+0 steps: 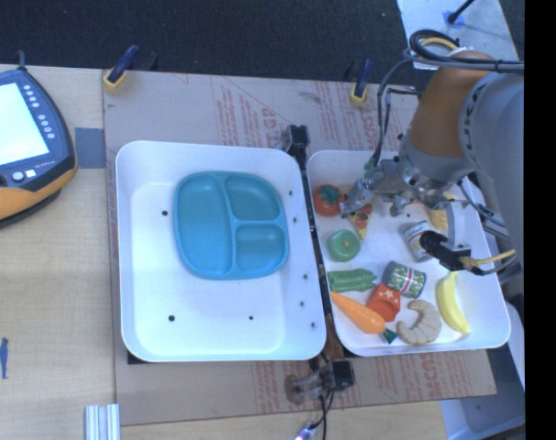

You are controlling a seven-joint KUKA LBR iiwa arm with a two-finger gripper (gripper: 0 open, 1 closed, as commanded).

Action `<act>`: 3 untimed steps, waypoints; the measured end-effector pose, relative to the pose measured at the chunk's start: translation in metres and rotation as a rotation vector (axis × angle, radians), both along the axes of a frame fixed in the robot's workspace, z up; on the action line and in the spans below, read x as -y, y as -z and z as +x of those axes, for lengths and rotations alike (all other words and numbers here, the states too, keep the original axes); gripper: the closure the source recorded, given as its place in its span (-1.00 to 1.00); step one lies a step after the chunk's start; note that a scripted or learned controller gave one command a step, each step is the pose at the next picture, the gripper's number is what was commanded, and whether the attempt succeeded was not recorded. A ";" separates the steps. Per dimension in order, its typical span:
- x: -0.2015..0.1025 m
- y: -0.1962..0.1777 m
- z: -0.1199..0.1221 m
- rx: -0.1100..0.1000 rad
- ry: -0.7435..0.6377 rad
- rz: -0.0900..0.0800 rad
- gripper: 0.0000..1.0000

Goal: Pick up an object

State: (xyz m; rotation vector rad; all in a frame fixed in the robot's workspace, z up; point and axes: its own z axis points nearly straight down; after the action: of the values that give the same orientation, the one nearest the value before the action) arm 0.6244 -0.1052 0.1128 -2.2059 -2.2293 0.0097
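White plastic walls bound the right bin [494,335], and nearly all its floor is taken. Bare floor remains chiefly in a strip at its middle, between the upper and lower clusters. The gripper [377,195] hangs over the bin's 11 o'clock part, close to the rim shared with the left bin [131,246]; whether its jaws are apart or together cannot be told.

Just beside the gripper, at its 9 o'clock, lies a red tomato [327,200] with a green top. At its 6 o'clock sits a round green piece [344,244], with a yellow-and-red bit between them that is too small to identify.

Lower down lie a green cucumber [351,280], an orange carrot [356,312], a red pepper [384,299] and a small can [406,279], crowded together. A yellow banana [453,302] lies toward the 4 o'clock corner.

The left bin holds a blue divided plate [230,225], with open white floor all around it.
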 end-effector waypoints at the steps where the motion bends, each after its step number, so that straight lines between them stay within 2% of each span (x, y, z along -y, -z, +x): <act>1: 0.001 -0.010 0.000 0.001 -0.001 -0.001 1.00; 2: 0.001 -0.010 0.000 0.001 -0.001 -0.001 -1.00; 3: 0.019 0.022 0.030 -0.004 0.009 0.004 -1.00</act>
State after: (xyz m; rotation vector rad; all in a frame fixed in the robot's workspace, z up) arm 0.6543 -0.1239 0.0906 -2.2120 -2.2145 0.0098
